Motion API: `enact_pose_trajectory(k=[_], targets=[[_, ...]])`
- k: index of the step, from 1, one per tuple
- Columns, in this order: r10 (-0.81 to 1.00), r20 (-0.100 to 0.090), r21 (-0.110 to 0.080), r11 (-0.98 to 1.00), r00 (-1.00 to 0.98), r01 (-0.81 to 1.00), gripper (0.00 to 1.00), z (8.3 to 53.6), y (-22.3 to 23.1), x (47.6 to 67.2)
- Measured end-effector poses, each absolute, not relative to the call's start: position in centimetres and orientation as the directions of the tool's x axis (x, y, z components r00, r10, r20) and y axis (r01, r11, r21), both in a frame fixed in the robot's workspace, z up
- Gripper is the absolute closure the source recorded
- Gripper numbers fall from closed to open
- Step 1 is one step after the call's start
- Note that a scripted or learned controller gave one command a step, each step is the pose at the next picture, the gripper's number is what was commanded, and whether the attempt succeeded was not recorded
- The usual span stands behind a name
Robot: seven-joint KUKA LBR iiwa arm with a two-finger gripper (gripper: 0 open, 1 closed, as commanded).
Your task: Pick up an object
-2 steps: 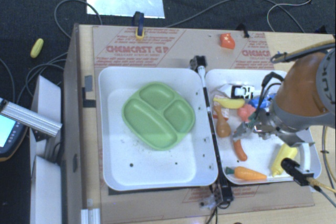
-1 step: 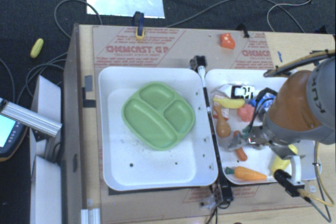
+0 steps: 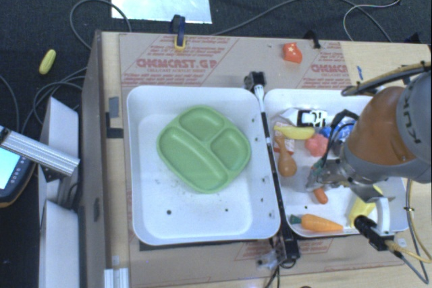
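The right bin [image 3: 297, 202] holds several small things: a yellow banana [image 3: 294, 133], a pink-red piece [image 3: 316, 146], a brown pear-shaped piece [image 3: 287, 164], a small red-orange piece [image 3: 320, 196], an orange carrot [image 3: 318, 223] along the front wall, a yellow piece [image 3: 360, 208] and a black-and-white item [image 3: 312, 118] at the back. The grey and orange arm [image 3: 381, 138] reaches in from the right. My gripper [image 3: 324, 177] hangs low over the bin's middle, just above the small red-orange piece and right of the brown piece. The arm hides part of the bin.
The left bin [image 3: 152, 212] bears a green divided plate [image 3: 204, 148]. A divider rail [image 3: 270, 158] runs between the bins. An orange-red toy [image 3: 291, 52] lies on the bench behind the bins. Cables trail across the floor around the bench.
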State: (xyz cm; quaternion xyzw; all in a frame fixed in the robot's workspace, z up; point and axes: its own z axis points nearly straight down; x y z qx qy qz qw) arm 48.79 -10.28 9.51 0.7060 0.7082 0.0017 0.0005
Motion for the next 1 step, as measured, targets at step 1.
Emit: enact_pose_trajectory(k=[1], targets=[[1.0,0.0,0.006,0.005,-0.005,1.0,1.0,18.59,-7.11,60.9]])
